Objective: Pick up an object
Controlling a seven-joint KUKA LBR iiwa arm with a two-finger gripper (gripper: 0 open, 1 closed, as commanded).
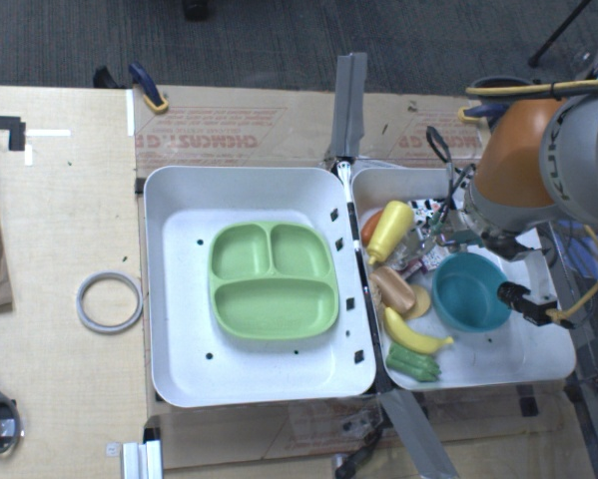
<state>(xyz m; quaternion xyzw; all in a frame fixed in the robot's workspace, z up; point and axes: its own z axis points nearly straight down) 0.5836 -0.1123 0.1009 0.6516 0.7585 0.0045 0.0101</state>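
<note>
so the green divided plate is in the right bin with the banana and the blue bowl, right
Not quite. The camera view shows the green divided plate alone in the left bin; the banana and blue bowl are in the right bin.

left bin point(169, 297): divided plate point(274, 279) lies in its middle | right bin point(538, 362): bottle point(389, 231), hot dog point(392, 289), banana point(414, 334) along left wall, bowl point(470, 290) to their right | bench point(59, 228): tape ring point(110, 301) left of both bins

Grey arm point(568, 158) entering from right, orange band, wrist angled down-left
</note>
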